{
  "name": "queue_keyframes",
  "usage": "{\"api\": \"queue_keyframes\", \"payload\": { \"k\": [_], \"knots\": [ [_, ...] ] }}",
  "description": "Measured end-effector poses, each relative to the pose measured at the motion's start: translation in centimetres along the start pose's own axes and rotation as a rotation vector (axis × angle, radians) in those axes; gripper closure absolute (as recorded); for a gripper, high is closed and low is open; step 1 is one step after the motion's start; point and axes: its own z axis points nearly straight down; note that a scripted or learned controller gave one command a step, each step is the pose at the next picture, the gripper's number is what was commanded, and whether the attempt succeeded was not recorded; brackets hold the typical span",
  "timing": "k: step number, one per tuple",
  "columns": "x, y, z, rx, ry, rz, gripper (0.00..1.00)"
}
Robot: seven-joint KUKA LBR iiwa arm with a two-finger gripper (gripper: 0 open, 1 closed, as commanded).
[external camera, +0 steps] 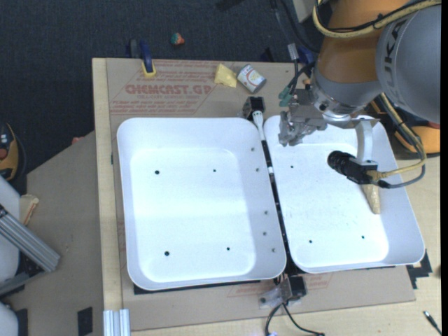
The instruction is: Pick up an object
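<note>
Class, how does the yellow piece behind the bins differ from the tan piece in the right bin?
The yellow piece is stubby and lies on the board; the tan piece is long, narrow and lies in the right bin. Both are small, apart from the gripper.

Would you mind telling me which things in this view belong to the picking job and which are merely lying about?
For the job: gripper, over the right bin; tan piece by that bin's right wall; left bin.

Lying about: yellow scrap, small pale block and blue clamp on the board behind the bins; small coloured bit on the dark floor.
</note>
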Motion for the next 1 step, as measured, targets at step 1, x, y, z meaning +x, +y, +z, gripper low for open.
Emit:
{"api": "queue_keyframes", "payload": {
  "k": [1],
  "knots": [
    [4.09, -3.23, -10.85, -0.022, -0.002, 0.005, 1.00]
  ]
}}
